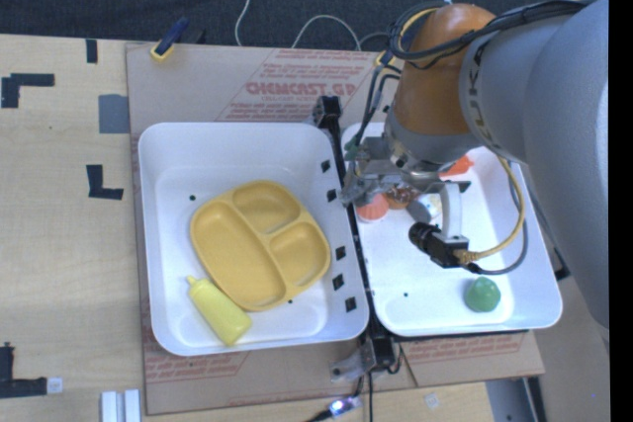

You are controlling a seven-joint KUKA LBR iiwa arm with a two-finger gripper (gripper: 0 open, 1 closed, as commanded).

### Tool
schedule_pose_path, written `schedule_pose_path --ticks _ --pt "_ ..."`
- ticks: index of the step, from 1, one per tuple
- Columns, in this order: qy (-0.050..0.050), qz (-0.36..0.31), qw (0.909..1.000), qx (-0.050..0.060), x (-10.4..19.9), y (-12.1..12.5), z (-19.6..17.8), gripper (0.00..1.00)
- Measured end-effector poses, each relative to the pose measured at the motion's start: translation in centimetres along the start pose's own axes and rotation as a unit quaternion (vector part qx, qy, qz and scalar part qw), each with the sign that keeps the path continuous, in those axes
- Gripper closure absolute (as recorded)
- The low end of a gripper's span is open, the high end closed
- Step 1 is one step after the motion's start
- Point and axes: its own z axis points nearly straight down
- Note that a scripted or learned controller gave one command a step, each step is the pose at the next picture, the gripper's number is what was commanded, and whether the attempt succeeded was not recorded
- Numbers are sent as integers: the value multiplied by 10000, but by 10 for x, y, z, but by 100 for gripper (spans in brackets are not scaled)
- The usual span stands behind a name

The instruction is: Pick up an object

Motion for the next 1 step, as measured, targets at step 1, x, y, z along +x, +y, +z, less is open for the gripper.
schedule_pose_path --ticks 1 --pt "4 -5 10000 -10 59 23 -8 100"
